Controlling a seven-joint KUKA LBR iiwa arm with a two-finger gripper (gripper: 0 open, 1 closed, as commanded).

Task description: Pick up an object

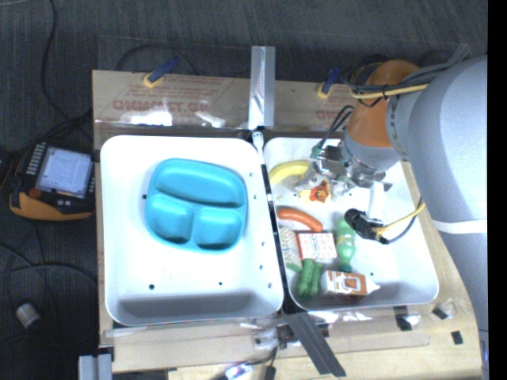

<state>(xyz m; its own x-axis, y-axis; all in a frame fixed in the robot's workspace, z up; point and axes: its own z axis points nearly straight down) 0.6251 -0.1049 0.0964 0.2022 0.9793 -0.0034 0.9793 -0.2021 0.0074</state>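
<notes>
The pincer [325,179] is low in the back part of the right bin [416,244], under the grey arm [444,133] that comes in from the right side. If it is spread or pressed together, I cannot tell, because the wrist covers it from above. Just beside it lies a small orange-red piece [319,193], and a little to the left lies a yellow banana [288,170], near the wall between the two bins.

Toward the front of the same bin there is a long orange-red sausage [299,218], then a red-and-white box [317,246] with a green bottle [345,241] touching its right side. Nearer the front wall lie a dark green vegetable [308,276] and a small orange carton [346,284], close together.

The left bin [127,291] holds a blue divided tray [196,203], which lies flat in its middle. Both bins stand side by side on the surface [198,101]. On the dark floor at the left lies a handheld device with a screen [60,174].
</notes>
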